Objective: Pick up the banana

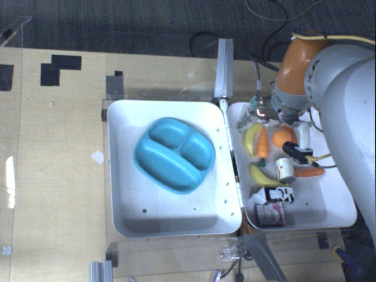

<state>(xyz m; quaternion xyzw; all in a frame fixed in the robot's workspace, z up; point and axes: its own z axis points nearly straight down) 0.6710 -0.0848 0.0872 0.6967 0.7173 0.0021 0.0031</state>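
Beside banana (pixel 252 138), carrot (pixel 262 145), orange (pixel 282 137), small can (pixel 285 169)

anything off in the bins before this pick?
Nothing spilled or broken. The blue divided plate sits skewed in the left bin. The right bin is crowded: two bananas, carrots and small packages lie close together, so the target is ambiguous.
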